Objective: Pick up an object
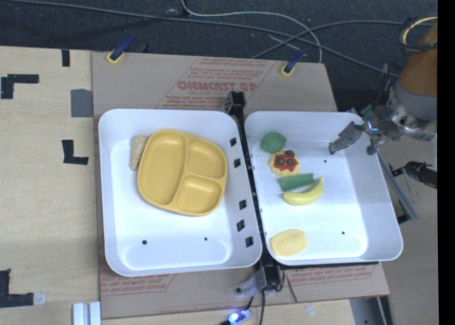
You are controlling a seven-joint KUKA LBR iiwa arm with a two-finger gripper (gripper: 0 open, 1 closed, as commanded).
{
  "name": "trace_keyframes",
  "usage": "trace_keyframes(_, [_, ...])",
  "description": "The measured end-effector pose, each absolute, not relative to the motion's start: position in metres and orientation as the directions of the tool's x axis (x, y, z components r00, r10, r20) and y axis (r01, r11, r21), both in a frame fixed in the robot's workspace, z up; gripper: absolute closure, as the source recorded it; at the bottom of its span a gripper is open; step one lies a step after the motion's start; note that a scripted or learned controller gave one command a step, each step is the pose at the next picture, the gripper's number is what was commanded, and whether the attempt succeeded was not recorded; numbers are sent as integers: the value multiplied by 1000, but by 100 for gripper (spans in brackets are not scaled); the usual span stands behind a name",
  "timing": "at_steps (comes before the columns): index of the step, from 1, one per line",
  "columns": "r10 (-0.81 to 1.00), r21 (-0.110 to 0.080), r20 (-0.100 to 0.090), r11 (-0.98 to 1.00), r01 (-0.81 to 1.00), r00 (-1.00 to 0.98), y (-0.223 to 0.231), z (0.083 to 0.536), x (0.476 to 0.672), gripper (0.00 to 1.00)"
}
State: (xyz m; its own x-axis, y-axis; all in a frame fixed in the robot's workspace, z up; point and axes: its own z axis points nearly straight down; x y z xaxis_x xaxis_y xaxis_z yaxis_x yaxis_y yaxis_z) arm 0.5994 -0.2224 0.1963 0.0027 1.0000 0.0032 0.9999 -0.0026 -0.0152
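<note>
Up right, hand [357, 139] open above right bin [370, 206]; banana [304, 195] untouched.

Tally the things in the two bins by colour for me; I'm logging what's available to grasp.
Yellow: 3 (divided plate, banana, pale oval piece)
Green: 2 (round piece, long piece)
Red-topped: 1 (small tart)
Tan: 1 (piece beside the plate)
Total: 7
</note>
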Motion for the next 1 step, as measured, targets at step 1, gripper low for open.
trace_keyframes(1, [1000,-1,0,1,1000,-1,-222,205,603,0])
